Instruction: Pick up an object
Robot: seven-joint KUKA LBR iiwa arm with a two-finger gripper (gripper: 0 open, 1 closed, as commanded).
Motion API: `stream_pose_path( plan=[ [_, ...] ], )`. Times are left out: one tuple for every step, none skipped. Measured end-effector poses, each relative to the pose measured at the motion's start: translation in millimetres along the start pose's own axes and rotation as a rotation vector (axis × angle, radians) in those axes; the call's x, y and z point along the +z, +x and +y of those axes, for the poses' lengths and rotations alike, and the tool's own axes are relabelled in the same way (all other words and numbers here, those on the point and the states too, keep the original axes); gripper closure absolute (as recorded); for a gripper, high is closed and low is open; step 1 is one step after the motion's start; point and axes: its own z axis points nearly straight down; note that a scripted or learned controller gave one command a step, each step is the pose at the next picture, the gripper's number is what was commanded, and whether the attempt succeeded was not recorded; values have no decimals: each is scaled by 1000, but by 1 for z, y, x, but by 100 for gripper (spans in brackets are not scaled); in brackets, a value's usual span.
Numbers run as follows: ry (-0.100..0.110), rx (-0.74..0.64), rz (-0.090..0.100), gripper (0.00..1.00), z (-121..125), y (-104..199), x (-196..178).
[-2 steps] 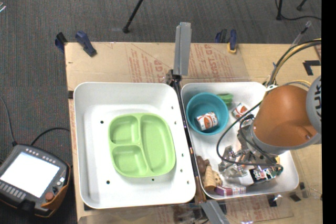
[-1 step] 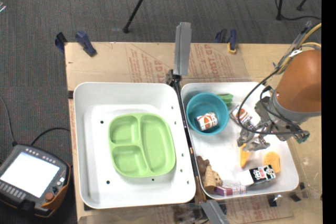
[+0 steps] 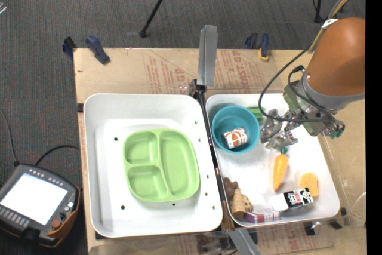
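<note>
The right bin (image 3: 327, 159) holds a teal bowl (image 3: 222, 119) with a small red-and-white can (image 3: 235, 138) lying in it. An orange toy carrot (image 3: 280, 169) lies just right of the bowl. Farther toward the front are an orange round piece (image 3: 309, 183), a small black-and-white carton (image 3: 298, 197), a pink-and-white box (image 3: 261, 216) and a brown toy (image 3: 234, 198). My gripper (image 3: 278, 133) hangs over the right bin, between the bowl and the carrot's green top, just above the carrot. Nothing shows between its fingers.
The left bin (image 3: 101, 128) holds a green divided plate (image 3: 161, 164). A grey upright post (image 3: 208, 57) stands at the back between the bins. Blue clamps (image 3: 95, 48) grip the bench's back edge. A tablet controller (image 3: 36, 200) lies on the floor at the lower left.
</note>
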Motion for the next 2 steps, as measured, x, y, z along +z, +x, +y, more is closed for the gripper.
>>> stream_pose_path(
  plan=[
    [-6,-164,9,100,-38,23,145],
    [-6,-164,9,0,-38,23,144]
  ],
)
